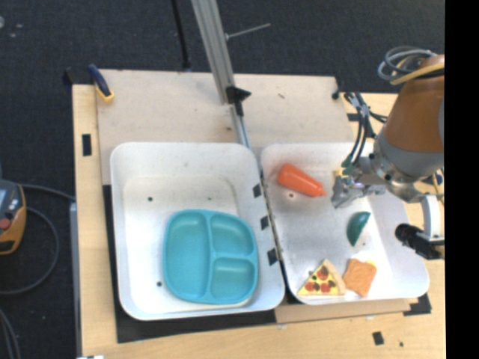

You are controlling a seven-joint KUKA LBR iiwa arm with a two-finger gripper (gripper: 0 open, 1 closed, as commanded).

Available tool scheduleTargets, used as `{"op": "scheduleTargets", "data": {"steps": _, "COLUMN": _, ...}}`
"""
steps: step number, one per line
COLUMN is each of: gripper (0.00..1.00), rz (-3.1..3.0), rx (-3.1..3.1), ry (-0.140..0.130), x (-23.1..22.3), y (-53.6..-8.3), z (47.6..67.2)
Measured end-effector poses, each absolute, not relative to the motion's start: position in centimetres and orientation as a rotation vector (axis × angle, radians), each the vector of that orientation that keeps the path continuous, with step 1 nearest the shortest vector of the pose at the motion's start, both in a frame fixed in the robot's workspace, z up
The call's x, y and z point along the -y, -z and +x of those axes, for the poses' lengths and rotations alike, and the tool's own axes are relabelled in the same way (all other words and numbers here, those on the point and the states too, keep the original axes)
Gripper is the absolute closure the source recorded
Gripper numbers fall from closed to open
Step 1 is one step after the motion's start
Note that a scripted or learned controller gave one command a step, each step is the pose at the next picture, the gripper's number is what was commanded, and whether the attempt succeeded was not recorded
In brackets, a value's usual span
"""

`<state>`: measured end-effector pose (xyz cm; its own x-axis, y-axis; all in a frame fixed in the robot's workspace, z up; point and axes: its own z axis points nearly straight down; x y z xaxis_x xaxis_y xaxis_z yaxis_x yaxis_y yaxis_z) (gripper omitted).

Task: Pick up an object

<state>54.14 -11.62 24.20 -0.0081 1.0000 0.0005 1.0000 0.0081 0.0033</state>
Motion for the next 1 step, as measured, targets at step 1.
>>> {"op": "scheduleTargets", "data": {"steps": 1, "gripper": 1.0, "rz": 2.212, "rx": -2.23, "ry": -0.004, "x": 6.37, "y": -25.23, "z": 55.84}}
